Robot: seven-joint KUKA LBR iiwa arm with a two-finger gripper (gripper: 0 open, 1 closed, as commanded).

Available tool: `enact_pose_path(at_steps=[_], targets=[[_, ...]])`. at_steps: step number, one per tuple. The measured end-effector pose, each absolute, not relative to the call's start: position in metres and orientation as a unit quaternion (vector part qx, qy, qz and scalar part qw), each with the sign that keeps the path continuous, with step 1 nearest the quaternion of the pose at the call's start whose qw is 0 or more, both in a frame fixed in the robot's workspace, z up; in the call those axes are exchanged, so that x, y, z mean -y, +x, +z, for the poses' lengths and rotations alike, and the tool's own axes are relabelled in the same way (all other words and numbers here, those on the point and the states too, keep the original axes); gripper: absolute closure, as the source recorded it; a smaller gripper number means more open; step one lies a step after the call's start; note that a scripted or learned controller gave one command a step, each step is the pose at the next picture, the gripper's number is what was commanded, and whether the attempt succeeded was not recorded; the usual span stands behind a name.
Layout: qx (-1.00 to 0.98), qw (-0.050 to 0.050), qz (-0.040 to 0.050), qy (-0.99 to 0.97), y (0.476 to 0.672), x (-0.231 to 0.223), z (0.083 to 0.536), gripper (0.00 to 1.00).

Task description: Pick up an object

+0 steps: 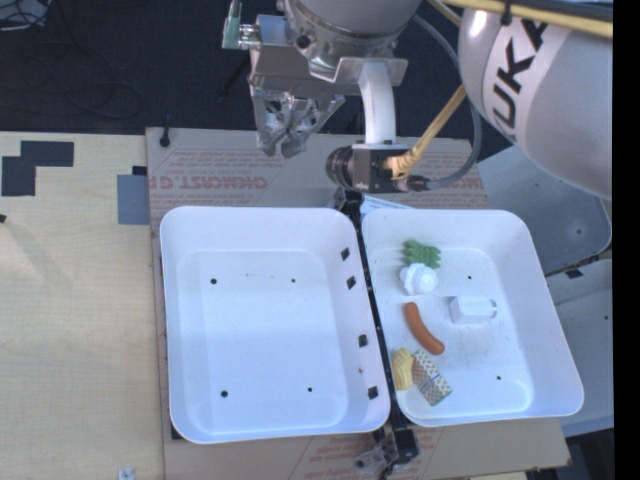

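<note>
The arm's upper body is cut off at the top edge; the gripper (290, 138) hangs above the bench's far edge, jaws pressed together, holding nothing.

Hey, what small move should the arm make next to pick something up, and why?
Probably swing the pincer toward the right bin first. It hangs above the cardboard behind the left bin, while the sausage, white ball and other pieces all lie in the right one.

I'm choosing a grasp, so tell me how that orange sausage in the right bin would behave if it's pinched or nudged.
The sausage looks rounded and smooth, so it would probably roll or slip from a pinch across its width. It looks small and likely light, so a nudge could slide it.
</note>
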State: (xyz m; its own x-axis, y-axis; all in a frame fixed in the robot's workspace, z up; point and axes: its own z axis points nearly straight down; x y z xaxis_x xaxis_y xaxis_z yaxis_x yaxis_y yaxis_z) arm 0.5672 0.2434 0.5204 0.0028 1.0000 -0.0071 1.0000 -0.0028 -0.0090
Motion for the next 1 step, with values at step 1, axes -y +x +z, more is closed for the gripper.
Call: enact_pose_path(at_steps=[1], targets=[[0.707, 0.001, 0.0042, -0.707, 0.5591, -0.2433, 0.5346, 1.0]])
